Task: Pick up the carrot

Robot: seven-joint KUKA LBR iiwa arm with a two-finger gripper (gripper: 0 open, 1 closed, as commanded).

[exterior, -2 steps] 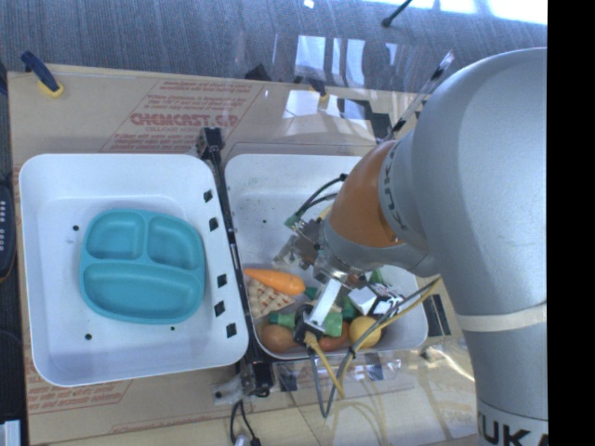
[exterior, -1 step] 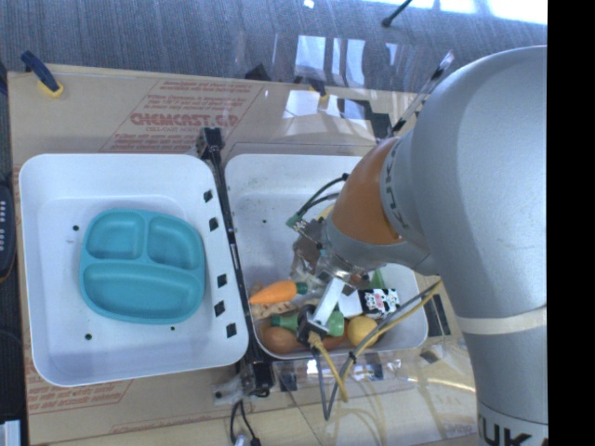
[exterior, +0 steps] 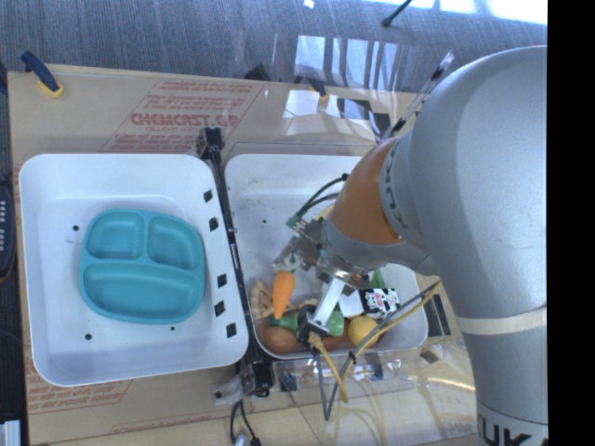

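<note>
Two white bins sit side by side: the left bin (exterior: 37,249) holds one teal plate (exterior: 141,266). One carrot (exterior: 282,293) lies at lower center in the right bin (exterior: 260,203), just left of the claw (exterior: 327,316); the claw's state cannot be told.

Your target: small orange toy carrot with green top (exterior: 282,292), lying free in right white bin's lower-left part, roughly upright in view, among other toy foods, just left of gripper.
</note>
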